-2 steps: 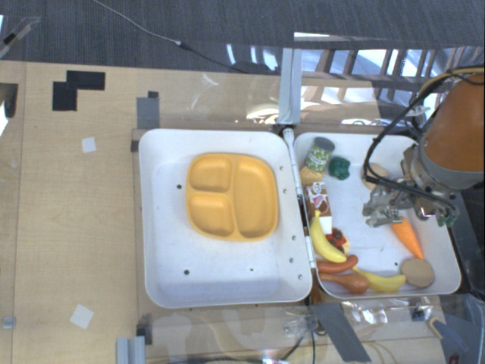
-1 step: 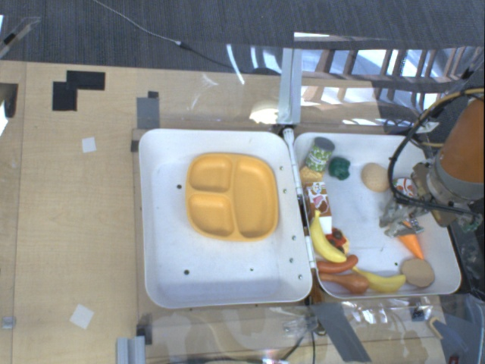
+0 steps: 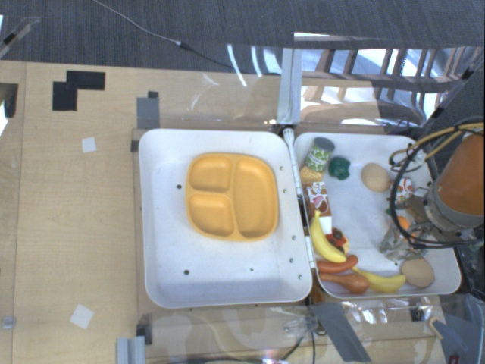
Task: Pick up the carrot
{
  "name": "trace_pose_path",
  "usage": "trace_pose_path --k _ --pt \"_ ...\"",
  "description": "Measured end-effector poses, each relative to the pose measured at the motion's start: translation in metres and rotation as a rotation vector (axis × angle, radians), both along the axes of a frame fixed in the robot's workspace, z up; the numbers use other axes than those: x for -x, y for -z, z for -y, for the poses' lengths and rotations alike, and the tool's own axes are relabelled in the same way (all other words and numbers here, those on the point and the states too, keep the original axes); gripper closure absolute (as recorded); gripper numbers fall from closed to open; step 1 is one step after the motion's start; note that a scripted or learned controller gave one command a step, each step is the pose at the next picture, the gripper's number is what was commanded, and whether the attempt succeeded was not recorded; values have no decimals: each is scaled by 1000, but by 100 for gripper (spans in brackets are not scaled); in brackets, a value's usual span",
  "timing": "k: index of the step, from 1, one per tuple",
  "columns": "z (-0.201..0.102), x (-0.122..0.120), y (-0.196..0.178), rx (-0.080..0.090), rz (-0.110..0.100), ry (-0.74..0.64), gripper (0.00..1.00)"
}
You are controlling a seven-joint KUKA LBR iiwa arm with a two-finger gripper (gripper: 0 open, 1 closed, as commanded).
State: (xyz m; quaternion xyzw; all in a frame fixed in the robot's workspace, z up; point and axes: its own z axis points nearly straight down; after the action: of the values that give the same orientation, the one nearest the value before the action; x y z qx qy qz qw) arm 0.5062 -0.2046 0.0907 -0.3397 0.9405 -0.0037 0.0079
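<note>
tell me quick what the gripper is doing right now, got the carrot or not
Gripper: low in the right bin, by a small orange item that may be the carrot; open, shut or holding cannot be told.

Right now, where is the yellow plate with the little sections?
The yellow plate lies in the middle of the left bin, across the divider from the bananas in the right bin.

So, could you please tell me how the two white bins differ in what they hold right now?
The left bin holds a single yellow divided plate; the right bin holds a scatter of toy foods, among them a banana and a green can. The arm reaches into the right bin, not the left bin. Both are shallow, white and sit side by side.
</note>
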Motion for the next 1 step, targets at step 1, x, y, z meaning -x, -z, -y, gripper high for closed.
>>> trace_pose_path --k 1 --pt "0 0 1 1 0 0 0"
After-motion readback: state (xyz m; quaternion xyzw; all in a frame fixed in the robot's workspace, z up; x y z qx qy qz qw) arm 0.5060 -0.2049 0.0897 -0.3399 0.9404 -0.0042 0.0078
